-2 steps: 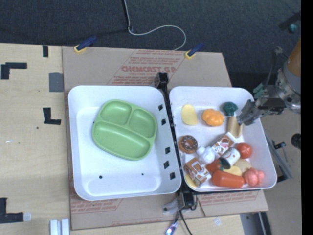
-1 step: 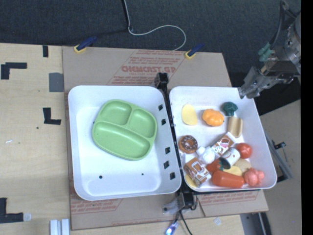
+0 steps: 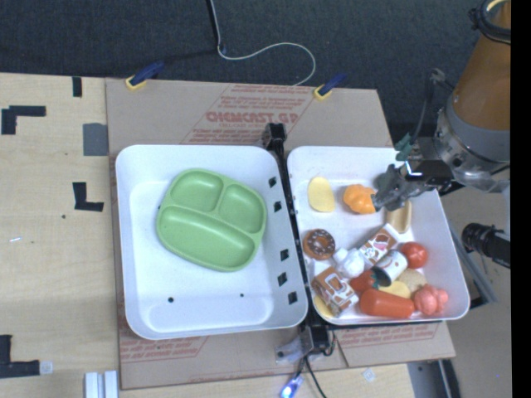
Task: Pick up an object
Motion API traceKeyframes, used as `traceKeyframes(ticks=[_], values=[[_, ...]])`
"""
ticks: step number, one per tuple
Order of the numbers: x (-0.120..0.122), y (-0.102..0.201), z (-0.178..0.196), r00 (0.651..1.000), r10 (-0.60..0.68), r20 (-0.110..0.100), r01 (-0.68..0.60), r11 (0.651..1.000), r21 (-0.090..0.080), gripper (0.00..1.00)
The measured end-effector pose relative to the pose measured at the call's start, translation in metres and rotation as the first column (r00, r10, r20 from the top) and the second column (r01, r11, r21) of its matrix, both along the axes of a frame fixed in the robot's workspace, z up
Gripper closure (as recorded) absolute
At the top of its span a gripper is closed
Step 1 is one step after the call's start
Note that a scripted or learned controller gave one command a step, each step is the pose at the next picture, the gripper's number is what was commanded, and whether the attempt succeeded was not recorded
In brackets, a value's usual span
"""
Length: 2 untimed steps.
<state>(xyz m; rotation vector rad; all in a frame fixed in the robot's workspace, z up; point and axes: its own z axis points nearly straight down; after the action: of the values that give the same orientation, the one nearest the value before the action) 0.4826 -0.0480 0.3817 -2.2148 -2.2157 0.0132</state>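
Note:
The right bin (image 3: 431, 222) holds several toy foods: a yellow piece (image 3: 321, 194), an orange piece (image 3: 359, 199), a brown donut (image 3: 319, 244), a red tomato (image 3: 413, 255), a red sausage (image 3: 384, 304) and a pink piece (image 3: 431, 299). My gripper (image 3: 390, 192) hangs over the bin's upper right part, just right of the orange piece. Its dark fingers point down and left. I see nothing between them.
The left bin (image 3: 141, 288) holds a green divided plate (image 3: 211, 218). Black clips run down the wall between the two bins. A white cable (image 3: 249, 55) lies on the dark floor beyond the cardboard. A black knob (image 3: 485, 240) stands off the right bin's edge.

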Motion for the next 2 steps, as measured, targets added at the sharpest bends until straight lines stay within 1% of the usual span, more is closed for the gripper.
traceKeyframes(ticks=[1,2], values=[[0.0009,0.1498,0.1085,1.000,0.018,0.021,-0.018,1.000,0.005,1.00],[0.0012,0.1423,0.1136,1.000,0.004,0.010,-0.004,1.000,-0.001,1.00]])
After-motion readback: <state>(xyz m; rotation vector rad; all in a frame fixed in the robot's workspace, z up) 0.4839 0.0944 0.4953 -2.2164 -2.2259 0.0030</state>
